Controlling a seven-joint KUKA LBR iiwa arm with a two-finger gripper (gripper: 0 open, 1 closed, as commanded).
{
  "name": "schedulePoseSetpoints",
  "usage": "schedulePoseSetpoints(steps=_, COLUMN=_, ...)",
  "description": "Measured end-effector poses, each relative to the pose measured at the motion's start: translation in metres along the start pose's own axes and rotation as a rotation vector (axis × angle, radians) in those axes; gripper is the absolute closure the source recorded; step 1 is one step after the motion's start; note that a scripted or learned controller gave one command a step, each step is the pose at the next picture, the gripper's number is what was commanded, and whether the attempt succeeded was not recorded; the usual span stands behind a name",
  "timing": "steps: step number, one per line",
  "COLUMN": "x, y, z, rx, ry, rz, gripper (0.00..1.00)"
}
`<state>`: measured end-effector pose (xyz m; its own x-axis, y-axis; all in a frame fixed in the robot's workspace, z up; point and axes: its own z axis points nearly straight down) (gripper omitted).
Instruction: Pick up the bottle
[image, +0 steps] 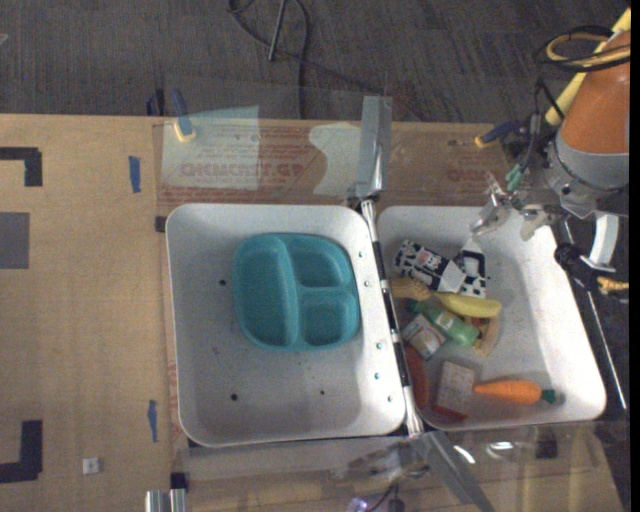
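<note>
A small green bottle (452, 327) lies on its side in the right bin (570, 330), among other items just below a yellow banana (470, 305). My gripper (508, 220) hangs over the far edge of that bin, up and to the right of the bottle and well apart from it. Its fingers (489, 217) stand open with nothing between them. The orange band of the arm (598, 100) is at the upper right.
The right bin also holds a black-and-white carton (422, 262), a carrot (510, 391), a small box (455, 383) and a red item (415, 372). A teal divided plate (296, 291) lies in the left bin (200, 330). Cables hang by the arm.
</note>
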<state>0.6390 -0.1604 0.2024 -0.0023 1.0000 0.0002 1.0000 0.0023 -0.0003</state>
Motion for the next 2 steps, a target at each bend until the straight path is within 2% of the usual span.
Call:
schedulePoseSetpoints(steps=1, x=0.051, y=-0.006, z=0.067, rx=-0.005, ry=-0.001, rz=0.335, gripper=0.0)
schedulePoseSetpoints(steps=2, x=0.051, y=0.006, z=0.075, rx=-0.033, ry=0.001, rz=0.412, gripper=0.0)
